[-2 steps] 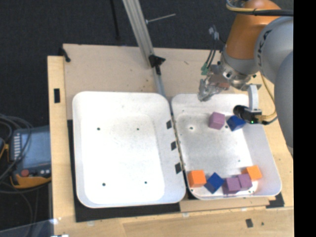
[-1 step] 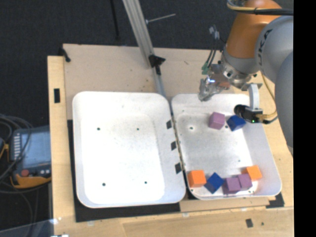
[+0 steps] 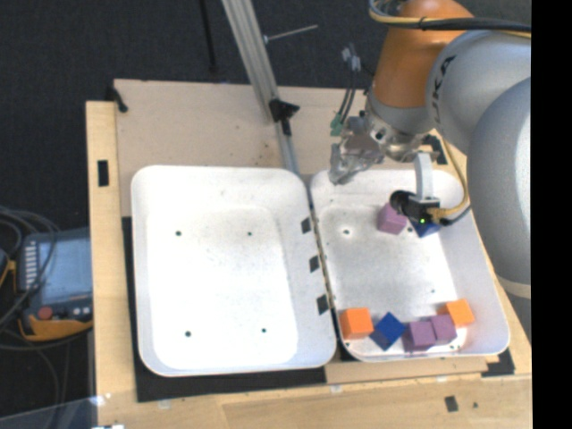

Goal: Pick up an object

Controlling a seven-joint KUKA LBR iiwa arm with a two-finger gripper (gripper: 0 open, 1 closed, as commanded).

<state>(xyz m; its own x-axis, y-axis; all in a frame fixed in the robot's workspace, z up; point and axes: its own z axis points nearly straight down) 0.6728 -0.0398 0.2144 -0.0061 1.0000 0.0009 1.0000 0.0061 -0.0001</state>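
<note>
My pincer hovers over right bin's far rim, grip state unclear; purple cube just beside—descending here risks striking the rim.

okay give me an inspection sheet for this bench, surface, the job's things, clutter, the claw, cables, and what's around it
Surface: bench bears left bin and right bin, side by side.
Job's things: in the right bin, purple block near the far end; along the near edge, orange block, blue block, two purple blocks, second orange block.
Clutter: nothing seen.
Claw: claw above the right bin's far left corner; finger state unclear.
Cables: bundle left of the bench.
Surroundings: handheld controller at left; metal rail slanting behind the bins.
</note>
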